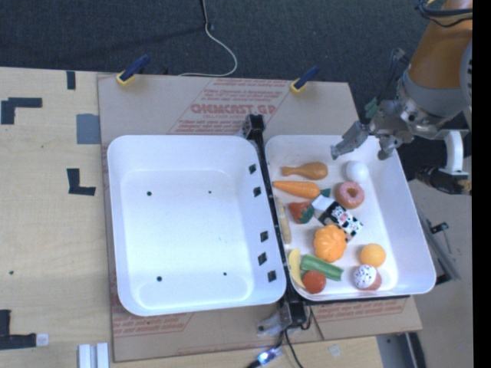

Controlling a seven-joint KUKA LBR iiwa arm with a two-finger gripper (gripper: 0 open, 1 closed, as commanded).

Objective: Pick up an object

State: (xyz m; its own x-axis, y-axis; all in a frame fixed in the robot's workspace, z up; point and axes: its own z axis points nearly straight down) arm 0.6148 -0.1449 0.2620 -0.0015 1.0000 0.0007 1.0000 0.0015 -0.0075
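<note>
The right bin (406,205) holds several toy foods: a drumstick (305,171), a carrot (296,189), a pink donut (350,195), a white egg (355,170), a black-and-white cow figure (341,219), an orange pumpkin (331,242), a small orange (372,254), a green bean (320,267), a banana (294,265), a tomato (314,281) and a strawberry-like piece (366,277). My gripper (364,146) hangs over the bin's far right corner, just above the egg. Its fingers are spread open with nothing between them.
The left bin (123,205) lies beside the right one, with a black divider clip strip (265,205) between them. Both bins rest on a cardboard sheet (222,106) held by clamps. A cable (215,29) trails at the back.
</note>
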